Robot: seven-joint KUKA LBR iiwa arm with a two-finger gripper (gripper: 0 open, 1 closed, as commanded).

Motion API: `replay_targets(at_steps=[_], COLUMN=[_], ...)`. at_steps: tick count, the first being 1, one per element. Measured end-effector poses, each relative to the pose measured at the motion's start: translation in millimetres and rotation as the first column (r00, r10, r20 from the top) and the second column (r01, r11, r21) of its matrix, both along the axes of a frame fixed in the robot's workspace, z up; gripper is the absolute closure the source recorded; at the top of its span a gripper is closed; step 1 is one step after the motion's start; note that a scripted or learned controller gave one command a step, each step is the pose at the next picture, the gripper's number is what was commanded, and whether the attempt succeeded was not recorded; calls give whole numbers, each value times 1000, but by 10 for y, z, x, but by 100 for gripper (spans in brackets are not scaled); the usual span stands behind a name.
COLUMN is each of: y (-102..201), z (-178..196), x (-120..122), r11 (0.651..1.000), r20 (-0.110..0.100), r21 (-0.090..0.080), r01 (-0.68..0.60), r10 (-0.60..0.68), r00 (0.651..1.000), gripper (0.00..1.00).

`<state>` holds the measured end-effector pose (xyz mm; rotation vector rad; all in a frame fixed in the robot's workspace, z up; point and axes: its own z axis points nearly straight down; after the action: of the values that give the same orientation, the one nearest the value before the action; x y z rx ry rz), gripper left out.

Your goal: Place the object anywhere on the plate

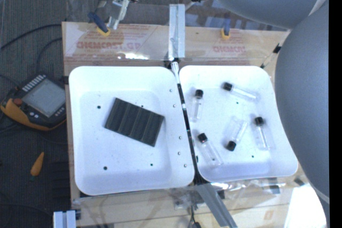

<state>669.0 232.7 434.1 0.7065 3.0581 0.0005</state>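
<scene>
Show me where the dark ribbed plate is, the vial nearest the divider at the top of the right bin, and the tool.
dark ribbed plate (134,122), camera view, middle of its ridged top.
vial nearest the divider (197,104), camera view, on its clear body below the black cap.
tool (114,23), camera view, by its fingertips.

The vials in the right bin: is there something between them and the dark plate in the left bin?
Only the two bins' raised rims, meeting at the centre seam, lie between the vials and the dark ridged plate. The plate's top is bare. The gripper hangs beyond the left bin's far edge, away from this path.
</scene>
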Motion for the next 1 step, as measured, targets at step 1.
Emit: replay_targets(at_steps=[1], y=[2], z=[-1], x=[-81], r11=[862], r20=[-2], r21=[-1], r01=[506], r10=[-506], r00=[862], gripper=[100])
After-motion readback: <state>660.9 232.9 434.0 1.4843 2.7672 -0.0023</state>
